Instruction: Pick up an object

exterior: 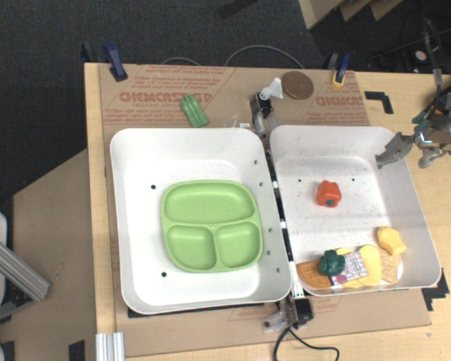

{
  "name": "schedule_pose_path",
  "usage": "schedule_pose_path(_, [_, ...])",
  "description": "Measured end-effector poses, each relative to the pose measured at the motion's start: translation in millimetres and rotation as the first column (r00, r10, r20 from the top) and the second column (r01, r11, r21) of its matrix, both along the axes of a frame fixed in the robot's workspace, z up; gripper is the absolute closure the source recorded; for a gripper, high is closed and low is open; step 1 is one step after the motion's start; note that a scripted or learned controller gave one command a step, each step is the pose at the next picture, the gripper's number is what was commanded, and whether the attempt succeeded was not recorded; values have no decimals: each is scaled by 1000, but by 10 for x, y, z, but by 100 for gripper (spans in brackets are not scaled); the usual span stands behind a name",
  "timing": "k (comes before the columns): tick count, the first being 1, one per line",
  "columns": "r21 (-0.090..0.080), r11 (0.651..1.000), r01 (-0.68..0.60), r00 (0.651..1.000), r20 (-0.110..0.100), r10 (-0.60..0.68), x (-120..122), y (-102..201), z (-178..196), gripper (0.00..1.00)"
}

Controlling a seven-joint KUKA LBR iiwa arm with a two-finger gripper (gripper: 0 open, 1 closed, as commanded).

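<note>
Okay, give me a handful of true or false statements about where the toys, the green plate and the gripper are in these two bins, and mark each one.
1. The green divided plate lies in the left bin. True.
2. The red toy pepper sits on the green divided plate. False: it lies on its own on the floor of the right bin.
3. The gripper is above the far right corner of the right bin, with nothing between its fingers. True.
4. The yellow toys are heaped at the far edge of the right bin. False: they are clustered in its near right corner.
5. A dark green toy rests among that cluster. True.
</note>
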State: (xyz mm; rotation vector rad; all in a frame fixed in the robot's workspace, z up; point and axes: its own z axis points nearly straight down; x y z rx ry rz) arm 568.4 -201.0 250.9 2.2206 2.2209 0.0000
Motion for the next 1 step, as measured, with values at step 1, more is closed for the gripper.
schedule_pose_path(1, [4, 1000, -7, 1000, -4, 7, 387, 988, -1054, 0])
